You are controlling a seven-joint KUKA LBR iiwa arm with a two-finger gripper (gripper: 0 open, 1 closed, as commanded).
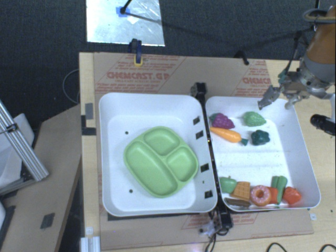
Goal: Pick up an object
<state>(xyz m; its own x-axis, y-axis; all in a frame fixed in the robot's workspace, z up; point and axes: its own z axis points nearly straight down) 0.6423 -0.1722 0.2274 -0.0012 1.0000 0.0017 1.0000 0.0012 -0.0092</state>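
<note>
The objects for picking are gathered in the right bin (303, 156). Near its far edge a purple grape bunch (222, 121) lies just beside an orange carrot (226, 135), with a light green leafy piece (254, 119) and a dark green broccoli-like piece (259, 137) set a little to their right. Between this group and the near edge a broad strip of bare white floor is left open. Along the near rim a second row is packed closely: a green apple-like piece (228, 184), a brown waffle-like piece (242, 190), a pink doughnut (260, 194), a green pepper-like piece (279, 183) and a red-orange piece (292, 195), several of them touching one another and pressed towards the bin's wall.

The gripper (278, 99) is seen above the far right corner of the right bin, close to its rim, with its two fingers spread apart and nothing held between them. It stands well apart from the near row and nearer to the light green leafy piece.

In the left bin (113, 140) a pale green divided plate (160, 161) is laid near the middle, with bare floor left around it on all sides. The two bins are joined along a dark central divider (206, 140). Beyond the bins, a shiny metal sheet (125, 14) is laid on the dark floor.
</note>
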